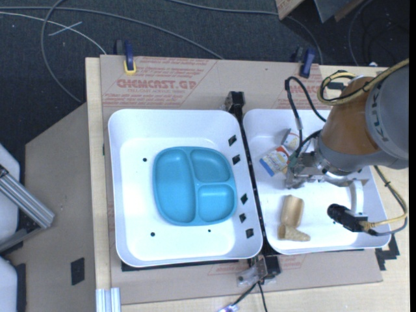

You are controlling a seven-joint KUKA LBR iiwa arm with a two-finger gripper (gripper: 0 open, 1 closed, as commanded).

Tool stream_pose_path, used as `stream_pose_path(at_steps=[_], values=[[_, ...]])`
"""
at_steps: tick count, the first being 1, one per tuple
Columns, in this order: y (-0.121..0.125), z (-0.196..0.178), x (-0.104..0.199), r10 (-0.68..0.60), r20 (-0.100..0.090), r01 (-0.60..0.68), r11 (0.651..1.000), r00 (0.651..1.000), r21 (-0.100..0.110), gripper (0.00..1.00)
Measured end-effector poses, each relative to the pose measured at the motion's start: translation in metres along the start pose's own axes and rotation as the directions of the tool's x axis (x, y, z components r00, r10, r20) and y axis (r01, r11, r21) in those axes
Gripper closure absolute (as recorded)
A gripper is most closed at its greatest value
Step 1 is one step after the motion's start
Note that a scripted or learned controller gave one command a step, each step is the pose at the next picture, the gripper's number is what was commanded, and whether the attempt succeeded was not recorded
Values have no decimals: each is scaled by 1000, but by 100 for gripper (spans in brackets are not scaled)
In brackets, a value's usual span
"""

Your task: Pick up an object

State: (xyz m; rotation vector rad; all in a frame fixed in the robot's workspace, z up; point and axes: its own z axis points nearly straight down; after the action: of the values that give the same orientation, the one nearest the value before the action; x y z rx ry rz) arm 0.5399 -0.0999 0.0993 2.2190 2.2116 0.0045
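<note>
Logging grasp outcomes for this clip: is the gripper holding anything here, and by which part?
It cannot be told. The gripper is down in the right white bin beside a small crumpled packet; the tan wooden piece lies apart.

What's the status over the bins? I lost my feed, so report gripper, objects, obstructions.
Gripper low in the right bin, fingers not readable. Crumpled packet beside it; tan piece lying apart, untouched. Blue divided plate in the left bin.
</note>
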Motion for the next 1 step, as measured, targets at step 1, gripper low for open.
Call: stream_pose_path(at_steps=[1], values=[[4,-64,1,-5,-4,5,1000,1000,2,100]])
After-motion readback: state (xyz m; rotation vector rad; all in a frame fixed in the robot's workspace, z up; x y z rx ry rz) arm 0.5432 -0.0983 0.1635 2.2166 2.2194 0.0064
